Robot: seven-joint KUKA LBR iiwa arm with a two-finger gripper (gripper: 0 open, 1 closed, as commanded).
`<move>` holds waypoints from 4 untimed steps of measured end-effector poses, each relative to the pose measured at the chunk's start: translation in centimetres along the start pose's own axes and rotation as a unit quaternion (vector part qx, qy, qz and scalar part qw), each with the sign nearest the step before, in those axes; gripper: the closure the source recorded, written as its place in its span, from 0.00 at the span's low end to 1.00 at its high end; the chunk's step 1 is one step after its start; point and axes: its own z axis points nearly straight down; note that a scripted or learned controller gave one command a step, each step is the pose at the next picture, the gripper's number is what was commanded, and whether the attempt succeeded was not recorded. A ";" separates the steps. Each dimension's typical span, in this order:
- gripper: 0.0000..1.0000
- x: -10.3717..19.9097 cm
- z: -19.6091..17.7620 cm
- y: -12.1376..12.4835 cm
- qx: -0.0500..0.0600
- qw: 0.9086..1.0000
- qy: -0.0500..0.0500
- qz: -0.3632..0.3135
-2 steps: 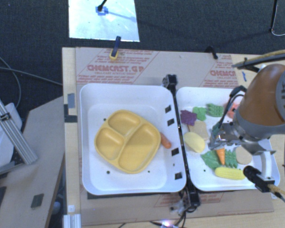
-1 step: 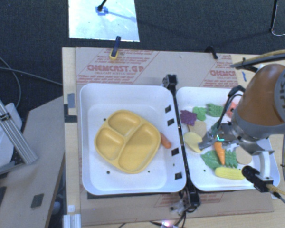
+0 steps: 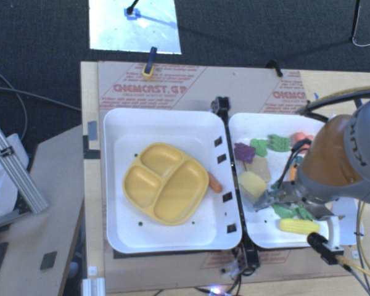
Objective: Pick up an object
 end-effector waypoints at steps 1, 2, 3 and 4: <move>0.00 -0.6 0.2 0.2 -0.003 1.000 0.000 -0.002; 0.00 -0.6 -1.2 0.1 -0.003 1.000 0.000 -0.003; 1.00 -0.6 -2.2 0.2 -0.004 1.000 0.000 -0.002; 0.00 -0.6 -2.2 0.2 -0.004 1.000 0.000 -0.002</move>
